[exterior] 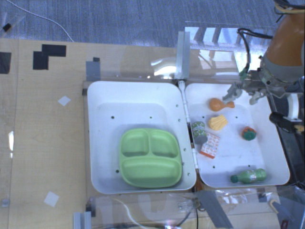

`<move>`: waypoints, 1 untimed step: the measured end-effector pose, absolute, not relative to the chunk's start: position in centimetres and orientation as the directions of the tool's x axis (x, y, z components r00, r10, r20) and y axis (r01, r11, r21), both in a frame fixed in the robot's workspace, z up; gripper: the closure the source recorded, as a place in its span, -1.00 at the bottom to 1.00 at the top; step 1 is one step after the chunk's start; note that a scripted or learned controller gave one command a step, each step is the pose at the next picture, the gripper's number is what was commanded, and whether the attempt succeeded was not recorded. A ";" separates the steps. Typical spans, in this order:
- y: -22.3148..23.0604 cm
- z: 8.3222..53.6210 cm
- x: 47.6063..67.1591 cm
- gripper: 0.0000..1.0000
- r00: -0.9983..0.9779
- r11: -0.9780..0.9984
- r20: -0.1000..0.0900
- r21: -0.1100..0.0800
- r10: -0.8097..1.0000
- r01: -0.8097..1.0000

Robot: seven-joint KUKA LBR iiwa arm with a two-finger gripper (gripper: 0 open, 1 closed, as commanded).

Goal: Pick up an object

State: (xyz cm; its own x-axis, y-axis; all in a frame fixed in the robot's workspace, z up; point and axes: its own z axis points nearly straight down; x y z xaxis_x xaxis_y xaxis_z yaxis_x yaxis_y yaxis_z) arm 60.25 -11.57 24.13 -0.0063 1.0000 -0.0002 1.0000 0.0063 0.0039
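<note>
Nearest me in the right bin (281, 168) I see a green bottle (249, 176) lying on its side along the front wall. Further in, a red-and-white packet (210, 145) lies flat near the divider, touching a small green can (198, 130) just behind it. A red and green toy, maybe a strawberry (249, 133), sits apart toward the right wall. Next to the can is a yellow corn piece (218, 122), and behind that an orange drumstick (221, 104), its thin end pointing right.

In the left bin (100, 128) a green divided plate (150, 157) fills the front half, resting flat.

At the far right corner of the right bin I have the end effector (243, 94) hanging above the back edge, just right of the drumstick's end and not touching it. Its two grey fingers (232, 94) are spread apart with nothing between them. The arm's orange band (287, 39) rises behind it. The wooden surface (43, 128) stretches off to the left.
</note>
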 end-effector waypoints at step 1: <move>-13.4 10.6 66.0 -1.00 0.101 -0.101 0.000 0.002 0.995 0.995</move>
